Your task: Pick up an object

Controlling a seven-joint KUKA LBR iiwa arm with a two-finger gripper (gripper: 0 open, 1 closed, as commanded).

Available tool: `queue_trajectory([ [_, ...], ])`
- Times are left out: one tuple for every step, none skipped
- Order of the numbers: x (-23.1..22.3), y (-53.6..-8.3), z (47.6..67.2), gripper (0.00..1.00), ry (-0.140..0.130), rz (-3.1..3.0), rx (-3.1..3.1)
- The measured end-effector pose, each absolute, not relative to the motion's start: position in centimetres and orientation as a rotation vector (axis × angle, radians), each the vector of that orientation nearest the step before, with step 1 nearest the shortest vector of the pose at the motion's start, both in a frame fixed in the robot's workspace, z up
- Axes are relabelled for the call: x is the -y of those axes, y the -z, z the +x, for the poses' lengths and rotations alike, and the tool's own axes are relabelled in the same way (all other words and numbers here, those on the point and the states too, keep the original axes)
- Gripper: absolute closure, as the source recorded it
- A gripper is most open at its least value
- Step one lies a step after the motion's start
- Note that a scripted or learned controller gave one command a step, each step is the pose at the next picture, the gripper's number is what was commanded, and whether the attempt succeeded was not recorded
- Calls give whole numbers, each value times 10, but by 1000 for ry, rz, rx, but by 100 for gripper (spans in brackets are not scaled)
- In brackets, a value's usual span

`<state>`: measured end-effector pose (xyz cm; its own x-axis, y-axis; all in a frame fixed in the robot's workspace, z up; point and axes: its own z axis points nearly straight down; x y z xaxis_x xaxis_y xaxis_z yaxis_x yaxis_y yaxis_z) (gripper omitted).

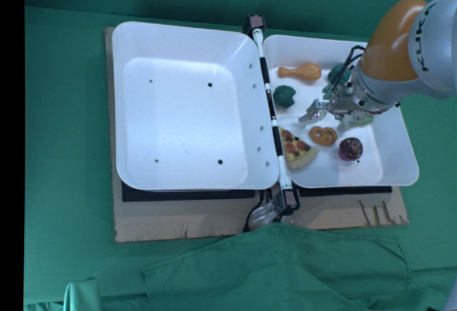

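Gripper (319, 111) sits low in the right bin (400, 160), at the frame's centre right, its metal fingers pointing left toward the bin's middle. Whether the jaws are spread or closed cannot be told from this angle, and nothing can be seen between them. Just below the fingers lies a pretzel (323, 135); left of them, near the divider, a dark green broccoli (285, 95). Above, toward the bin's upper edge, rests a drumstick (300, 73), and a second green piece (337, 73) lies right of it, partly hidden by the wrist. A pizza slice (296, 149) lies in the bin's lower left corner, and a dark red round item (350, 149) sits to the lower right of the pretzel. The arm (410, 42) enters from the upper right. The left bin (128, 88) fills the frame's centre left.
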<state>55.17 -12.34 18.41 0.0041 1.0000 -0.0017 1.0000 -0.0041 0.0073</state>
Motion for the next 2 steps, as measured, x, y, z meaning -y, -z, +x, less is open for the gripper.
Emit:
queue_trajectory([
  [125, -199, 555, 100, -18, 2214, -2199],
  [123, -263, 561, 100, -9, 2216, -2212],
])
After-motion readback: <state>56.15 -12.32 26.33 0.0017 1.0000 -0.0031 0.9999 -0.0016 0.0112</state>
